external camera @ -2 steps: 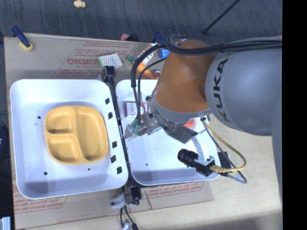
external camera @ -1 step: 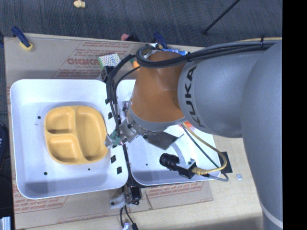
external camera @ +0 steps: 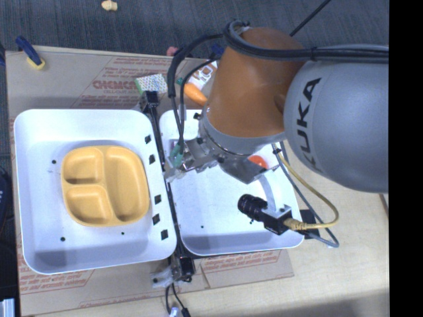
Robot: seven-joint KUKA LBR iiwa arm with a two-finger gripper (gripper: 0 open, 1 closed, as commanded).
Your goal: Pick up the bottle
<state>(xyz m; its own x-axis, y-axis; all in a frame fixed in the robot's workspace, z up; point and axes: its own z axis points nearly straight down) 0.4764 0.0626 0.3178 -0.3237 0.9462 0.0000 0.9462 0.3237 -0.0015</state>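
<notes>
My gripper (external camera: 180, 161) is low over the left side of the right bin (external camera: 218, 240), close to the wall between the two bins. A small green thing (external camera: 177, 154) shows right at the gripper tip; I cannot tell whether it is held. The orange wrist band and grey arm hide much of this bin. At the bin's far edge an orange and white object (external camera: 197, 90) sticks out from behind the arm; it may be the bottle, but too little shows to be sure. A red piece (external camera: 258, 160) peeks out under the arm.
The left bin (external camera: 39, 243) holds a yellow divided tray (external camera: 104, 183). A black camera unit (external camera: 263, 214) with a yellow cable hangs from the arm over the right bin. A green and white packet (external camera: 151, 83) lies on the cardboard behind the bins.
</notes>
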